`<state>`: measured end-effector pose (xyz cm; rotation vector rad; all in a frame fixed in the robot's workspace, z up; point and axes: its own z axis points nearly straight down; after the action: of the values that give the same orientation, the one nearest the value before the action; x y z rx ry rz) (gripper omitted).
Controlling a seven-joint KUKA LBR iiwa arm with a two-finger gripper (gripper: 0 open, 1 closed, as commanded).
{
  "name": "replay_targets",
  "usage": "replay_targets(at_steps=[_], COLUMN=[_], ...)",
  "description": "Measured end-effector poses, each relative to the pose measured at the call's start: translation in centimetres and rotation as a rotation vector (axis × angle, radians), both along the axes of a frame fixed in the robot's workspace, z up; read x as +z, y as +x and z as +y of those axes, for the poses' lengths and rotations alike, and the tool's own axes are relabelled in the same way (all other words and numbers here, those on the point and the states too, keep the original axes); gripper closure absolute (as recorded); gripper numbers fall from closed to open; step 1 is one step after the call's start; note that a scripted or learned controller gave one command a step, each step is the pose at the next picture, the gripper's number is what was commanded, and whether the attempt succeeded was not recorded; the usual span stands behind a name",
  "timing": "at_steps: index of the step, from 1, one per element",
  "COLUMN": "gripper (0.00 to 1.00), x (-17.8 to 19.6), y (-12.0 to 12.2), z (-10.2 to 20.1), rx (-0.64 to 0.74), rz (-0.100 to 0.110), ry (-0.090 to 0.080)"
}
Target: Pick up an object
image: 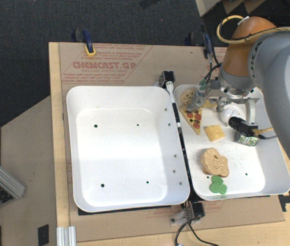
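Tool [202, 97] state cannot be told; it is seen low over the right bin [268, 181], beside a pizza slice [193, 118]. A cheese wedge [215, 132], a brown cookie [215, 162] and a green piece [218, 186] are spread nearby.

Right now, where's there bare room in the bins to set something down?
The left bin offers bare floor wall to wall. In the right bin, free floor lies right of the tan piece and green piece. Its far end is crowded: pizza slice, cheese cube, gripper.
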<state>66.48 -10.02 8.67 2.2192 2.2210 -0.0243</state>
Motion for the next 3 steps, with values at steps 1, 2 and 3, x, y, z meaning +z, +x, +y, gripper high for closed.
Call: replay_targets(at_steps=[1, 2, 3], gripper=[0.0, 0.0, 0.0], x=[10.7, 9.8, 17.2], y=[0.5, 0.1, 0.3], z=[7.1, 17.2, 20.9], rx=[0.007, 0.01, 0.005], rz=[-0.023, -0.012, -0.019], ry=[0.014, 0.016, 0.015])
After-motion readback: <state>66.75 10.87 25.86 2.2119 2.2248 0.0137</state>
